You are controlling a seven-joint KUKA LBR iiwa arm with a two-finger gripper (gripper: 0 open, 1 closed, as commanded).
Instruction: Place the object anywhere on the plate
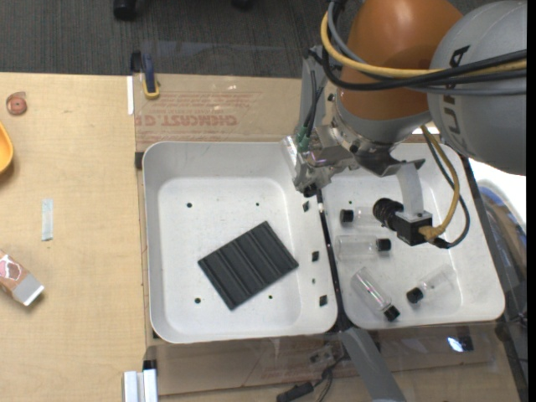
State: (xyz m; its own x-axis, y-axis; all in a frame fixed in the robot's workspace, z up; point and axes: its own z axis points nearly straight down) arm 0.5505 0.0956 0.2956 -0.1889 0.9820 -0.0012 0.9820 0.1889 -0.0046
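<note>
Two shallow white bins sat side by side on the counter [75,157]. The left bin [163,182] carried a dark ribbed plate [248,264], a flat rectangle lying turned at a slant near the bin's middle, with nothing resting on it. The right bin [477,291] held several small clear objects with black caps: one [375,292] lay near the bin's front, another [427,286] just to its right, and two more, the upper object [351,216] and the lower object [368,244], sat closer to the bin's middle. All of them were well apart from the plate, across the shared wall between the bins.

The arm [402,48] reached in from the right, its orange band large in view above the back of the right bin, wrapped by yellow and black cables. The jaws [308,182] hung near the dividing wall at the back corner where the two bins met; whether they were released or clenched could not be told, and nothing could be seen between them. A black cylindrical fitting [400,217] with a yellow cable hung over the right bin.

On the counter to the left lay a small wrapped item [17,279], a thin grey strip [47,220] and an orange edge [4,151].
</note>
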